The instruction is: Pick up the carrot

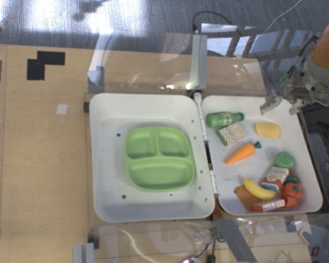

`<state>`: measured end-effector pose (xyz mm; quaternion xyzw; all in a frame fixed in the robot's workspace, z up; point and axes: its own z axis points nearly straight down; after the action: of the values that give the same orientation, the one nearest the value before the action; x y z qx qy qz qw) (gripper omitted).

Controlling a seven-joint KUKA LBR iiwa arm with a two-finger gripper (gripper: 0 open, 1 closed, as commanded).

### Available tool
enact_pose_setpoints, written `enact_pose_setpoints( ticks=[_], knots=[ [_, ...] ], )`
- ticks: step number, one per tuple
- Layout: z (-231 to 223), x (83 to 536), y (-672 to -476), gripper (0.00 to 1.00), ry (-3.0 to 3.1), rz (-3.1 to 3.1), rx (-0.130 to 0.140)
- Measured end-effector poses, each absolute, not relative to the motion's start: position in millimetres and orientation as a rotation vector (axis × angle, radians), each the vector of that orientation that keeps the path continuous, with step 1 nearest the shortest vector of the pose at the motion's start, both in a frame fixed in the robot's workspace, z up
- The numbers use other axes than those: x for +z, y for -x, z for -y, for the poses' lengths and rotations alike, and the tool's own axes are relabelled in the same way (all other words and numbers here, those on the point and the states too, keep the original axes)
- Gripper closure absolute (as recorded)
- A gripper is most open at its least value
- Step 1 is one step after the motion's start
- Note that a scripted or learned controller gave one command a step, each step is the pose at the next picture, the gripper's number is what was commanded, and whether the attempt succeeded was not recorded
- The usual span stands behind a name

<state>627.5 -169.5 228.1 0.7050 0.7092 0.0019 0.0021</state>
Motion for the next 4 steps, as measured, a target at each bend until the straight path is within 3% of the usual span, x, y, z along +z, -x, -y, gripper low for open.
enact_pose_setpoints(
  ticks=[1,2,4],
  knots=[
    [139,105,-614.5,0.00,-2.226,-2.189,0.023],
    [103,99,-570.7,0.00,-2.313,-2.083,0.036],
    [88,97,-558.4,0.00,-2.350,-2.044,0.034]
  ],
)
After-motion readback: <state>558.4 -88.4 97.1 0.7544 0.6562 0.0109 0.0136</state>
